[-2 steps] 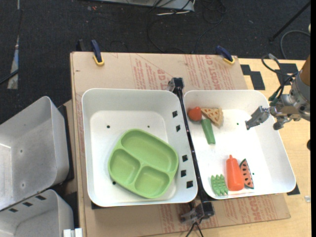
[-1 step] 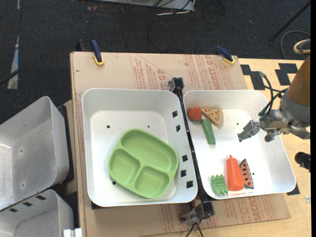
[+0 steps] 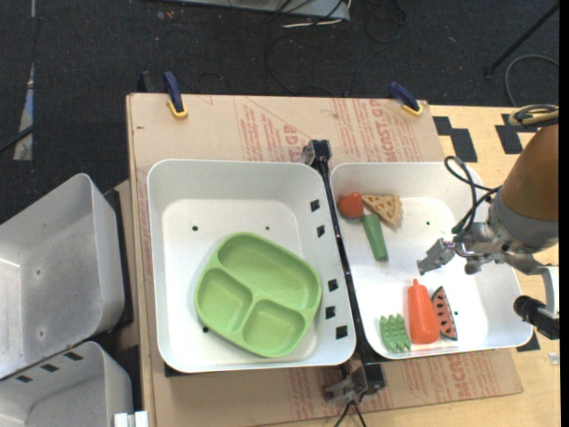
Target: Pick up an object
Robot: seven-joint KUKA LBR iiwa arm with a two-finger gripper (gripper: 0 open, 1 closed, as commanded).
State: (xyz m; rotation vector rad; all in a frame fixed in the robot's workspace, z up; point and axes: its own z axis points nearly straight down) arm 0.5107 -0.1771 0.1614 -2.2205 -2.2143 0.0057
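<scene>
Your candidate objects lie in the right-hand bin (image 3: 484, 332), right of centre in the frame; an orange bottle-shaped toy (image 3: 421, 310) stands lengthwise near its lower edge, with a watermelon slice (image 3: 444, 312) just beside it on the right and a small green ridged piece (image 3: 393, 332) just beside it on the left; higher up you see a green pepper-like stick (image 3: 374, 236), its top end touching a red tomato (image 3: 351, 205), and a pizza wedge (image 3: 384, 208) just right of that tomato. The gripper (image 3: 437, 255) hovers in the middle of this bin, above and slightly right of the orange toy's top, with nothing between its fingers; you cannot tell from this view whether the jaws are spread or pressed together. The arm (image 3: 533, 194) comes in from the right edge. In the left bin (image 3: 169, 238) you have a light green divided plate (image 3: 258, 294), lying flat toward its lower middle.
</scene>
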